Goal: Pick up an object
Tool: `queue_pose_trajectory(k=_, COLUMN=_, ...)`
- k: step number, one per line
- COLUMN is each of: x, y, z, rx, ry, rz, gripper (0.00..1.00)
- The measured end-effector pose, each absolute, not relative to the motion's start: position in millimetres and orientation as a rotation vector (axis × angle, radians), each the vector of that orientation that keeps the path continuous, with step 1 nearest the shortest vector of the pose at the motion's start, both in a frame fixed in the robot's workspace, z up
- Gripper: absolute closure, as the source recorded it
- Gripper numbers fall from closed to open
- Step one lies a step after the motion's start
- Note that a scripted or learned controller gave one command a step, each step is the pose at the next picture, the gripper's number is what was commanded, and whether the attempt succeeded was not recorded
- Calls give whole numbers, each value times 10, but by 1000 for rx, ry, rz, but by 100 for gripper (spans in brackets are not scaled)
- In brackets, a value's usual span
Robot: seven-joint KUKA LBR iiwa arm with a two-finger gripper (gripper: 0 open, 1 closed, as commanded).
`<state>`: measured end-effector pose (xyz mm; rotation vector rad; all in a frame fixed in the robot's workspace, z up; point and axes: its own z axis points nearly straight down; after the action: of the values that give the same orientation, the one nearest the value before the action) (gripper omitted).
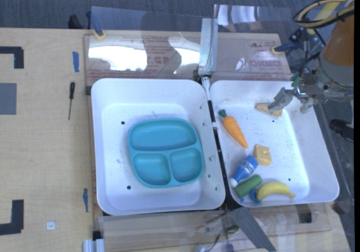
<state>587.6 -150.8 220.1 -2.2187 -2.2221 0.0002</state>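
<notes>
Arm: the grey arm with its orange band [342, 48] is seen at the right edge, reaching over the far right corner of the right bin.
Gripper: the gripper [291, 98] is placed low over the right bin's far end; its two fingers are spread apart, one finger [279, 99] being seen just beside a small tan object, nothing being clamped between them.
Tan object: a small tan piece [269, 109] is lying on the bin floor at the far end, by the left fingertip; whether it is touched cannot be told.
Right bin: the white bin [323, 175] is speckled with dark marks and is occupied by several toy foods.
Carrot: an orange toy carrot [234, 129] with a green top is laid near the bin's left wall.
Cheese: a yellow wedge [262, 154] is found mid-bin, well apart from the gripper.
Tube: a blue and white tube [244, 169] is leaned against a green cylinder [247, 185].
Banana: a yellow toy banana [273, 190] is set at the near edge, touching the green cylinder.
Left bin: the white bin [107, 104] is occupied by a teal three-compartment plate [166, 151].
Bench: a screwdriver [71, 99] is laid on the wooden bench [39, 149] left of the bins.
</notes>
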Motion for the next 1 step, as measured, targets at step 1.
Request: queue_pose_trajectory(k=1, x=6476, y=-1524, z=1363, rx=-2297, ry=-2134, rz=10, gripper=0)
